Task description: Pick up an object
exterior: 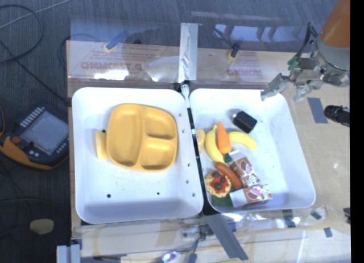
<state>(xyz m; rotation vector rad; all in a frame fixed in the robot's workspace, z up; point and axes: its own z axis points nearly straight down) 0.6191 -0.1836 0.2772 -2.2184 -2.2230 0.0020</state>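
1. Dark grey carpet with loose cables surrounds the bench (318, 142), which carries two shallow white bins side by side.
2. Left bin (85, 188) holds a yellow divided tray (141, 136), lying flat near its middle.
3. Right bin (296, 159) holds a pile of toy food: a banana (211, 147), an orange carrot (223, 136) lying across the banana, a small pizza (218, 183), a sausage (228, 174) and a brown and white packet (249, 181). A black block (245, 120) lies apart from the pile, closer to the far wall.
4. Gripper (300, 77) hangs over the far right corner of the right bin, with nothing between its fingers; I cannot tell if they are spread or pressed together.
5. Black block is the nearest object to the gripper, to the lower left of it; the pile lies further, well apart from it
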